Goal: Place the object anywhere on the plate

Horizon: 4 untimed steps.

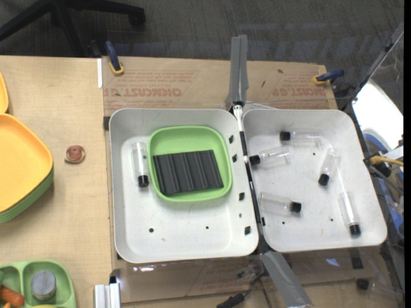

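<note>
We see a green plate (190,141) in the left bin (128,236), a black ridged insert (189,172) lying on it, and one clear black-capped vial (139,164) just beside its left rim, on the bin floor, not on the plate. Five more vials — one at (280,205) — lie scattered in the right bin (369,223). We judge the risks thus: a round vial may roll off the insert or the plate's lip, and a smooth tube lying flat may slip during pickup. As for the gripper, we cannot tell whether it is released or clenched.
</note>
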Each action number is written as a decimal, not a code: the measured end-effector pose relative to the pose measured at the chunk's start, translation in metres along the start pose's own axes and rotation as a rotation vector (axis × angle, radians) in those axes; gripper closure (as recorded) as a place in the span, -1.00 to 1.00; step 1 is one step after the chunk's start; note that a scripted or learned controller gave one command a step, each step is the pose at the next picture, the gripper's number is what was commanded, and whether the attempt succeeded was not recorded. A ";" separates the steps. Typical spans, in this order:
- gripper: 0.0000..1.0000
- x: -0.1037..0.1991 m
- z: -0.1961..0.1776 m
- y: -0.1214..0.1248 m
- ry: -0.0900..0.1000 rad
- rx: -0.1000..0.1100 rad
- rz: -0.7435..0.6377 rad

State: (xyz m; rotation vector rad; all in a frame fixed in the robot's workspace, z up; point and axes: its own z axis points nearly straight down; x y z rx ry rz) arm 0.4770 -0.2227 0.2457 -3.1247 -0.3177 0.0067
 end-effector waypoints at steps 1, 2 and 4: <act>-1.00 0.002 0.000 0.000 0.001 -0.001 0.000; -1.00 0.001 0.001 0.000 0.000 -0.001 0.000; -1.00 0.001 0.001 -0.001 0.000 -0.001 -0.001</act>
